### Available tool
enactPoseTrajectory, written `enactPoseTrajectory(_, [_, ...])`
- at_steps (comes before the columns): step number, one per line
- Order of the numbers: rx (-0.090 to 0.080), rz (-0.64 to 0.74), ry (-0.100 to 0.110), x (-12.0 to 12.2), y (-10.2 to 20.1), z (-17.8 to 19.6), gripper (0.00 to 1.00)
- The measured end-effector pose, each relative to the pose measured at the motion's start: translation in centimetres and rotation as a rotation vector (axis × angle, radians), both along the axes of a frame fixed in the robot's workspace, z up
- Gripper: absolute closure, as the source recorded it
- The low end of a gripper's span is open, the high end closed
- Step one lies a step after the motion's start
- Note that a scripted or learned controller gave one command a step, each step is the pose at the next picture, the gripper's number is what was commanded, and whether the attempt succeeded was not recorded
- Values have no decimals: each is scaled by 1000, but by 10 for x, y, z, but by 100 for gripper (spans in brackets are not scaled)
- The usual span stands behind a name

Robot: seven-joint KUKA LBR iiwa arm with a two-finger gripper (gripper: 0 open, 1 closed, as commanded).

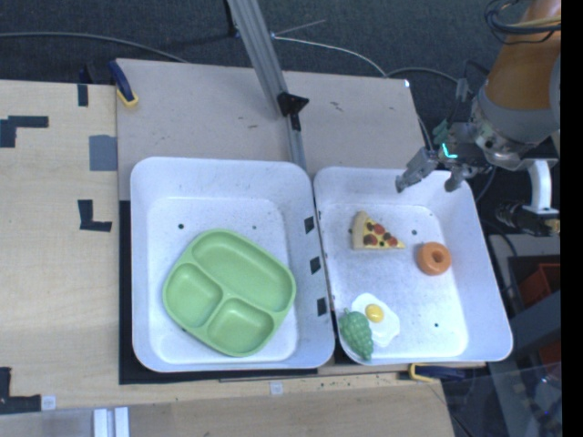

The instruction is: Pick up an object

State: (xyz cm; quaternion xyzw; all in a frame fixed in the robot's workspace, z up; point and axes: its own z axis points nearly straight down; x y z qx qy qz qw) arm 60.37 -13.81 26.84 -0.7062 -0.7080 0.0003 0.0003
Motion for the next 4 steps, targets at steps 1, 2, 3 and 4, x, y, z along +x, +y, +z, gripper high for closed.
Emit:
enactPoseTrajectory(1, [0,-1,7,0,0,-65,0])
enactPoseTrajectory(2, [0,0,6,9,2,-117,0])
enactPoseTrajectory(3, [0,-2,3,15,-1,-177,0])
enactPoseTrajectory(4, [-1,0,2,15,0,-164,100])
